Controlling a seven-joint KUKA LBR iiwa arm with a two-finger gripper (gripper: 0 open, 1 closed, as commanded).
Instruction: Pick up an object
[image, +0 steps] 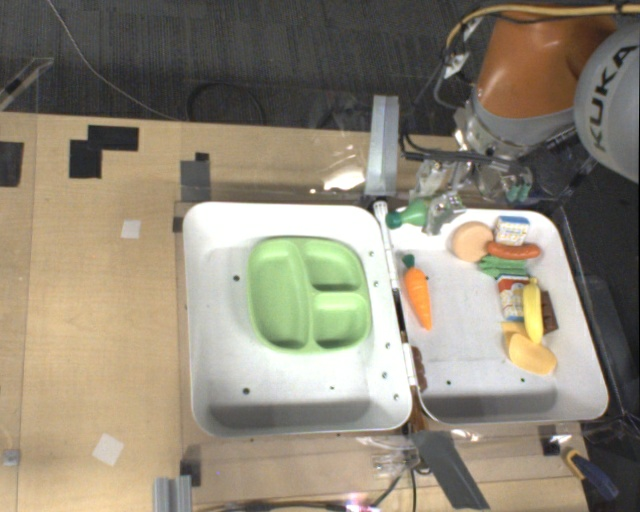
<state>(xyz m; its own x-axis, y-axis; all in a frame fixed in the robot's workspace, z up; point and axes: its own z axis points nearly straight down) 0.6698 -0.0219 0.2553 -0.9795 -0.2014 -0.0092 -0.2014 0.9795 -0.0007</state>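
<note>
As seen from above at a slant, two shallow white bins side by side on the tabletop. Left bin at 9 o'clock, right bin at 3 o'clock, rims touching along the middle.

Inside the left bin, a green divided tray, lying flat near the centre.

Inside the right bin, a scatter of toy food. Toward 9 o'clock of that bin, an orange carrot, green top pointing to 12. Toward 12 o'clock, a round tan piece, just beside a white box with a blue band. Touching below these, a red sausage and a green pod. Toward 3 o'clock, a yellow banana lying across a red and white packet. Toward 5 o'clock, a yellow wedge.

At 1 o'clock of the view, the grey arm with its orange band. Below it, the end effector, hanging over the right bin's far rim. Whether spread or pressed together: cannot tell. Just beside it at 9 o'clock, a small green object at the bin's far left corner; whether pinched or merely near, cannot tell.
</note>
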